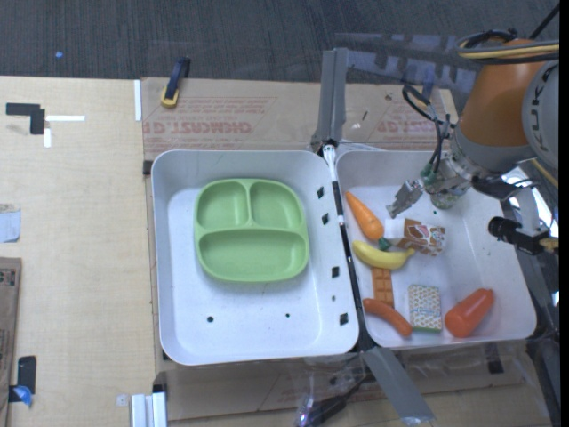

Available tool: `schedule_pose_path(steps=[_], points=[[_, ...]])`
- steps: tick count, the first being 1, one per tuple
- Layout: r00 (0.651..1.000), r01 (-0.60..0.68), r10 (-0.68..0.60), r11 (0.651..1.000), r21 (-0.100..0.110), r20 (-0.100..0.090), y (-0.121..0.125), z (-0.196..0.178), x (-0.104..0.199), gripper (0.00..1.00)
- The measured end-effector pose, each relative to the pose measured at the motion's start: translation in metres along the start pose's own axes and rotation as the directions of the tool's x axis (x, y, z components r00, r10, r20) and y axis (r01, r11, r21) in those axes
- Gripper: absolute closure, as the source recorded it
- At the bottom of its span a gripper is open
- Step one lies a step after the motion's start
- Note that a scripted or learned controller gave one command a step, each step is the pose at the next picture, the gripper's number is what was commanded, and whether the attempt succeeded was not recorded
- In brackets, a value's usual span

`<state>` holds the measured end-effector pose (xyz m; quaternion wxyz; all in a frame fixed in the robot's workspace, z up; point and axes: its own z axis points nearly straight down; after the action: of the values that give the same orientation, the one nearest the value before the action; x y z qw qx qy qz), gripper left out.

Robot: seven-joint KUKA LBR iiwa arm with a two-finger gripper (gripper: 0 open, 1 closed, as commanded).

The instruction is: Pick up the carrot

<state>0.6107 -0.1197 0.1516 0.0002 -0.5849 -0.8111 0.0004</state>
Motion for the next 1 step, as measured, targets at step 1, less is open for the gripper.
schedule_pose_path(steps=[1], points=[[1.0,0.012,-0.012,1.0,-0.001,0.0,-0.0184,0.06,0.0263,0.0]])
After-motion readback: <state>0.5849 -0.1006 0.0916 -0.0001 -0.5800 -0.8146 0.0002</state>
